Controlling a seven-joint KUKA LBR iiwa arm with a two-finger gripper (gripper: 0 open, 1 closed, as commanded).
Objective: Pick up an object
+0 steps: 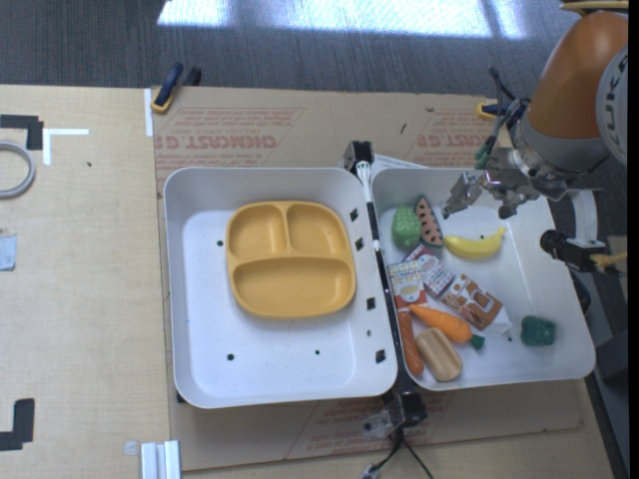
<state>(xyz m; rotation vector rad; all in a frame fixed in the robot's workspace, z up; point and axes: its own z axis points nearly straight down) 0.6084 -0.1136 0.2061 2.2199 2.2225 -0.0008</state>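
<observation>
My gripper (486, 200) hangs open over the far part of the right bin (559, 367), with nothing between its fingers. Just below it lies a yellow banana (474, 244). To its left are a green leafy toy (405, 226) and a watermelon slice (429, 222). Nearer the front lie snack packets (420, 273), a cookie box (471, 303), an orange carrot (440, 321), a bread roll (440, 355) and a small dark green piece (537, 331).
The left bin (195, 367) holds a yellow divided plate (292, 259). The two bins meet at a clipped rim (371, 257). The bins rest on brown cardboard (230, 133). A blue and yellow clamp (170, 85) lies at the far left of the cardboard.
</observation>
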